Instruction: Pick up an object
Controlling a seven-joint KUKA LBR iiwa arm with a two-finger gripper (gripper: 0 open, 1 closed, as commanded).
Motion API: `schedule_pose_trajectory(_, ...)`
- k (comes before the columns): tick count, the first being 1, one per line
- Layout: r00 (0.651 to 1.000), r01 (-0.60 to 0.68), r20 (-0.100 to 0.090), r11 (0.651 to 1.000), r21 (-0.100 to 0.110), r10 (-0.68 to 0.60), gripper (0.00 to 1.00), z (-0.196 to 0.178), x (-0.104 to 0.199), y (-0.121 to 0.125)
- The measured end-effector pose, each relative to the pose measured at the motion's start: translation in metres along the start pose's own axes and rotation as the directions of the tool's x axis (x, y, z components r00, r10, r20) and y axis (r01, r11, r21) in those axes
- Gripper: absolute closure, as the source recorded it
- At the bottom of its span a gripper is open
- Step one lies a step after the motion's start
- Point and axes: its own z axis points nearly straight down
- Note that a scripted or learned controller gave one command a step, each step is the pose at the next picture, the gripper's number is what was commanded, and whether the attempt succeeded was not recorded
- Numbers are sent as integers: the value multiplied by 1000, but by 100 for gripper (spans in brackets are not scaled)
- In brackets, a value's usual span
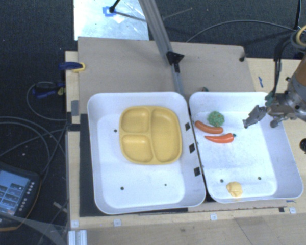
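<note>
The red pepper [220, 138] lies in the right bin [290, 180], near its left wall, with its long axis running roughly left-right in the camera view. Just above it lie an orange sausage [209, 128], nearly parallel, and a green broccoli piece [216, 118]. A yellow item [235, 189] rests near the front wall. The gripper [252, 118] hangs over the same bin, to the right of these three items and apart from them. Whether the jaws stand apart or together cannot be determined. The left bin [107, 188] carries a yellow divided plate [150, 135].
</note>
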Motion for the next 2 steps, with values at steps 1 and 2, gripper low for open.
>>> schedule_pose_trajectory(1,1000,-2,0,1000,-1,2,0,0,0,0)
schedule_pose_trajectory(2,1000,-5,0,1000,4,5,0,44,-6,-4)
